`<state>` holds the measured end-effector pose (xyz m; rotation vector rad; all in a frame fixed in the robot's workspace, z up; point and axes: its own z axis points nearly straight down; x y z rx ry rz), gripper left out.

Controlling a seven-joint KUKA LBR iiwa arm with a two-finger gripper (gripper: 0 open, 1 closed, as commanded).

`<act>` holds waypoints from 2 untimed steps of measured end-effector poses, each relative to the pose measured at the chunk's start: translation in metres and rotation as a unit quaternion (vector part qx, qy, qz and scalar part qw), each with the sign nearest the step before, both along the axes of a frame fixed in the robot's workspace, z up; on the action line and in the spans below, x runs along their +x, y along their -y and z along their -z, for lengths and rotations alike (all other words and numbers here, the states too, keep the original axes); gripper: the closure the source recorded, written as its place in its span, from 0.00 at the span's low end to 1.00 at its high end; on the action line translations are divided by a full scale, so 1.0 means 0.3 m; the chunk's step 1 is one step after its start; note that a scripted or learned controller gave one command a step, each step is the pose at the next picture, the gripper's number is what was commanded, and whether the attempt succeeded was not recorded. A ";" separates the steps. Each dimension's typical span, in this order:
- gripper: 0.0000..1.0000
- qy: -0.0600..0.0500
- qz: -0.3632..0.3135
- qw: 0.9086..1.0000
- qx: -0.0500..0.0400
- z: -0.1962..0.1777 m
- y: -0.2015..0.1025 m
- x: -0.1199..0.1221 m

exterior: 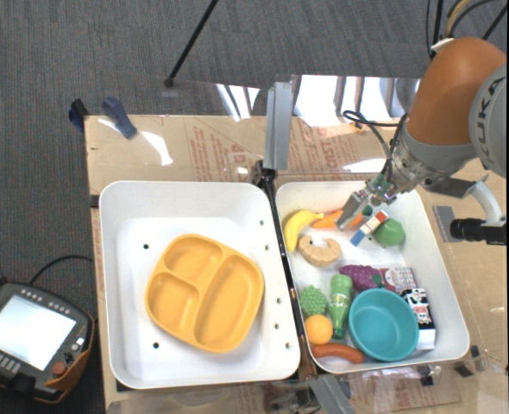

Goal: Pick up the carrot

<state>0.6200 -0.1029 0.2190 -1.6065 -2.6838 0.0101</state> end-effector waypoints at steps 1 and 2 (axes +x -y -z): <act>0.00 0.011 -0.017 1.000 -0.001 0.388 -0.030 0.055; 0.00 0.007 0.141 0.990 -0.002 0.438 -0.038 0.081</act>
